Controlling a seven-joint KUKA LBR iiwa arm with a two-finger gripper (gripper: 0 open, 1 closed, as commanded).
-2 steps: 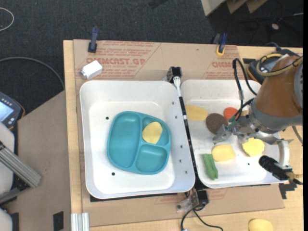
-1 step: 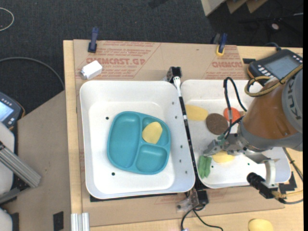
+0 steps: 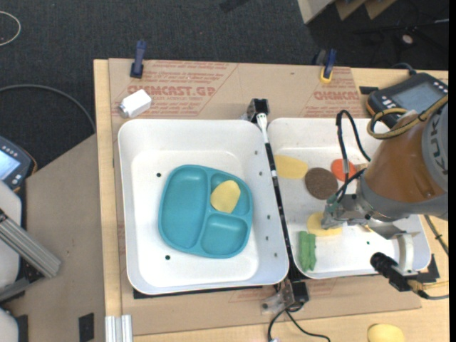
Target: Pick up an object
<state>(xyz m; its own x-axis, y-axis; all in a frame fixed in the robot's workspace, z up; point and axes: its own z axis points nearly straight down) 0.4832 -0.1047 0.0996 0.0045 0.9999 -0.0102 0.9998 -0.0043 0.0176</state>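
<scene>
The fingers (image 3: 331,218) are down in the right bin (image 3: 356,266), over a pale yellow piece (image 3: 318,224); whether they are wide or narrow cannot be told. Just below and left of them lies a green piece (image 3: 306,250), its long axis running up-down in view.

Grey arm (image 3: 399,191), orange band, black cable

Tray (image 3: 187,212) in left bin (image 3: 135,191)
</scene>
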